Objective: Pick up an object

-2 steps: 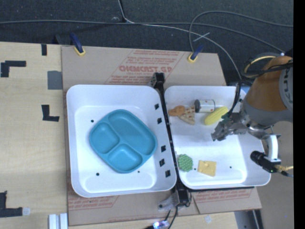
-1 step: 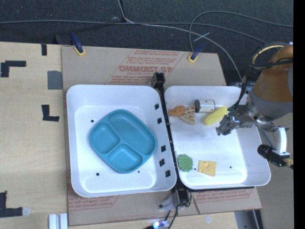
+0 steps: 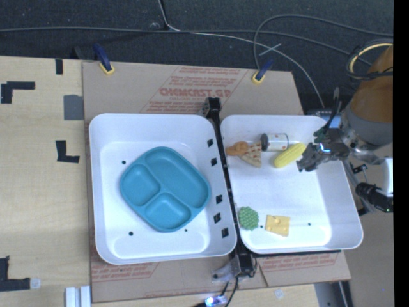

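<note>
Two shallow white bins sit side by side on a sheet of brown cardboard (image 3: 192, 88) clamped to a pale wooden bench (image 3: 38, 190), with dark carpet (image 3: 96, 11) and loose cables along the far edge. The left bin (image 3: 102, 171) holds a blue compartment tray (image 3: 165, 188), lying flat near its centre with three recesses facing up. The right bin (image 3: 332, 222) holds the small loose objects. The arm (image 3: 374, 107), grey with an orange band, enters from the right above the far right corner of the right bin. Its gripper (image 3: 308, 161) hangs over the right part of that bin, just right of a yellow corn cob (image 3: 289, 155); whether the dark fingers are spread or closed cannot be told at this scale, and no object is seen between them. The corn cob lies tilted toward the far side of the right bin, close to the gripper; contact cannot be judged. Just left of it lies a small white and dark cylinder (image 3: 275, 141), and further left a pizza slice (image 3: 246, 152) near the divider. At the near side rest a yellow cheese wedge (image 3: 277, 224) and, to its left, a green textured ball (image 3: 248, 218).
</note>
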`<act>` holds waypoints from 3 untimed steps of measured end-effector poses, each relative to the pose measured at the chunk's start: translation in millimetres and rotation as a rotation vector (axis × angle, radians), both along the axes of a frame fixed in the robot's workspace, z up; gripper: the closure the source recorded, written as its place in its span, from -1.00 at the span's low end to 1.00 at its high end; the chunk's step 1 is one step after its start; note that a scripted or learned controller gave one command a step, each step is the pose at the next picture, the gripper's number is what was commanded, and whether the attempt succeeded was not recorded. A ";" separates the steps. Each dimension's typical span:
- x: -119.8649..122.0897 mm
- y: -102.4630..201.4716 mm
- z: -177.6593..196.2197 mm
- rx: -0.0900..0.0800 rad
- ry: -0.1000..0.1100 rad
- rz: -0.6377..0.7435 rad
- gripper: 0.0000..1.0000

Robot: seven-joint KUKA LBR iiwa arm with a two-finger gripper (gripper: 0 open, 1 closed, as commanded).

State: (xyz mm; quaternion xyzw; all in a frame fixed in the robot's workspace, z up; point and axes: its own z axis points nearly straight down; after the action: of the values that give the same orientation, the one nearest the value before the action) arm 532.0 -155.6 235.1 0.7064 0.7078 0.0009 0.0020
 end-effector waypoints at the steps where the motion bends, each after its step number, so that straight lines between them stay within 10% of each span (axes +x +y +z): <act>1: 18.5 52.6 -12.6 0.002 0.005 0.004 1.00; 3: 44.2 155.3 1.9 0.003 0.005 0.005 1.00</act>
State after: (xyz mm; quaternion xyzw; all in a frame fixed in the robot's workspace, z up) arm 576.2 -0.3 237.0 0.7047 0.7095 0.0001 -0.0008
